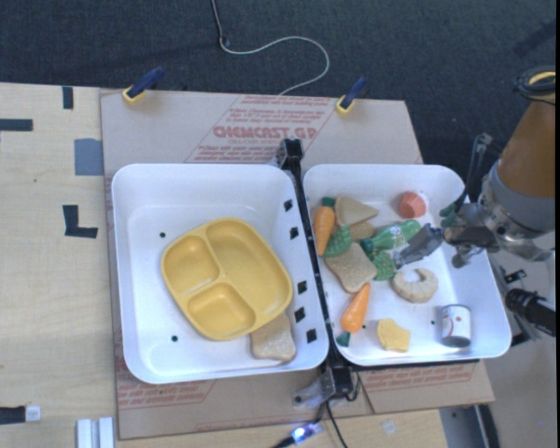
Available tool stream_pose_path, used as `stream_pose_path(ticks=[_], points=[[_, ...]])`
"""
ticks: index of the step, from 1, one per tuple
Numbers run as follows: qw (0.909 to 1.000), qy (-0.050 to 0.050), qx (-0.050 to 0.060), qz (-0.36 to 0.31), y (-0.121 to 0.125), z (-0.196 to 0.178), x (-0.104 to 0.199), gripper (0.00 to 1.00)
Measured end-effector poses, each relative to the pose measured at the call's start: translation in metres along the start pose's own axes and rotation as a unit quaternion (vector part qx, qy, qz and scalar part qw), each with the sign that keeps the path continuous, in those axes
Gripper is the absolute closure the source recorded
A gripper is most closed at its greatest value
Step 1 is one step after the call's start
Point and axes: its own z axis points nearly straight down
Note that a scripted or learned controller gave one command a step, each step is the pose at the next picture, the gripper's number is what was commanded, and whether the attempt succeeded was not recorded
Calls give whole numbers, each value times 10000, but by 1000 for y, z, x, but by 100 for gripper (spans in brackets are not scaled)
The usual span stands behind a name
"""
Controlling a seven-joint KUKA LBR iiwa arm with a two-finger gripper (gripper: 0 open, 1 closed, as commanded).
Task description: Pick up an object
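Observation:
The right bin [383, 169] holds several toy foods: two carrots [323, 227] [356, 308], two bread slices [352, 267] [355, 211], green lettuce [383, 244], a red tomato [411, 203], a pale bagel [415, 286], a yellow cheese wedge [392, 335] and a silver can [454, 325]. My gripper [418, 247] reaches in from the right, hanging low over the lettuce and just above the bagel. Nothing can be seen held in it.
The left bin [118, 199] carries a yellow divided plate [226, 278] with a bread slice [273, 342] at its near corner. A black divider [303, 241] separates the bins. The grey arm with its orange band [532, 157] stands over the right bin's right wall.

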Motion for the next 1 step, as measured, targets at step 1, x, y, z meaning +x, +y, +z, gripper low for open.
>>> stream_pose_path(ticks=[1], points=[[10000,-8,-49,-15,2,-5,0,0]])
